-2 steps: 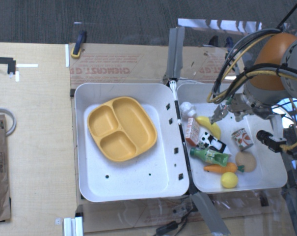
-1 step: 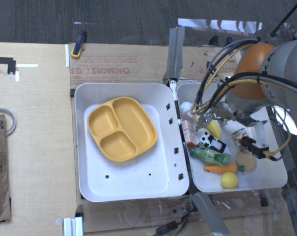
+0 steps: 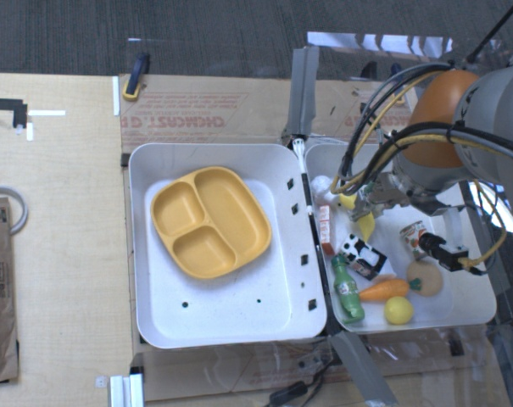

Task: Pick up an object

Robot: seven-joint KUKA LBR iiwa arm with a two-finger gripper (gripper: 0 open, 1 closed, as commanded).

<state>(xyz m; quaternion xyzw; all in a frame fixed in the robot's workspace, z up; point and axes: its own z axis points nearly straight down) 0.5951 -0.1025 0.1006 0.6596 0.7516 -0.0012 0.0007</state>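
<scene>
Objects crowd the right white bin (image 3: 481,312) — orange carrot (image 3: 383,291), yellow lemon (image 3: 398,310), green bottle (image 3: 348,289) — beneath the gripper (image 3: 364,203), whose grip I cannot tell.

In the left bin (image 3: 146,253) we see much free floor below and right of the yellow divided plate (image 3: 210,220). The right bin (image 3: 485,308) is crowded: the green bottle (image 3: 348,288), carrot (image 3: 383,291), lemon (image 3: 398,310) and black-and-white toy (image 3: 360,255) lie close together, and the arm (image 3: 460,134) with its cables covers the upper part.
</scene>
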